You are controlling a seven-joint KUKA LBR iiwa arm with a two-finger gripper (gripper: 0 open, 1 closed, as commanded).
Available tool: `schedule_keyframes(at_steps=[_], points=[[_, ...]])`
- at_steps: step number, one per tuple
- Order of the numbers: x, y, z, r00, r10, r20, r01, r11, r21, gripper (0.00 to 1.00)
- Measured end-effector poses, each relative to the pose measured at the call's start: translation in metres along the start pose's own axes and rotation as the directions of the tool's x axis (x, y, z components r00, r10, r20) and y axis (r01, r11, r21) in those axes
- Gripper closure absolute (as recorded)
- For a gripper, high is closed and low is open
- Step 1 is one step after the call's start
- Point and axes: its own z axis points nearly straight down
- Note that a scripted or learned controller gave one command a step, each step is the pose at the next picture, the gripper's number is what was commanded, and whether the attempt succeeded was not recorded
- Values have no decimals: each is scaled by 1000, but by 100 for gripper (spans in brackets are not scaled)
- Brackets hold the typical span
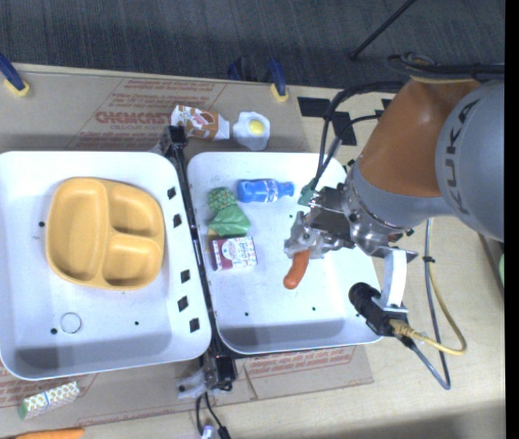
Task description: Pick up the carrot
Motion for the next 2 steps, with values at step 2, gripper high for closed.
schedule_keyframes(at_steps=[2], points=[[-20, 5, 15, 1000, 20, 1, -20, 1000, 1, 100]])
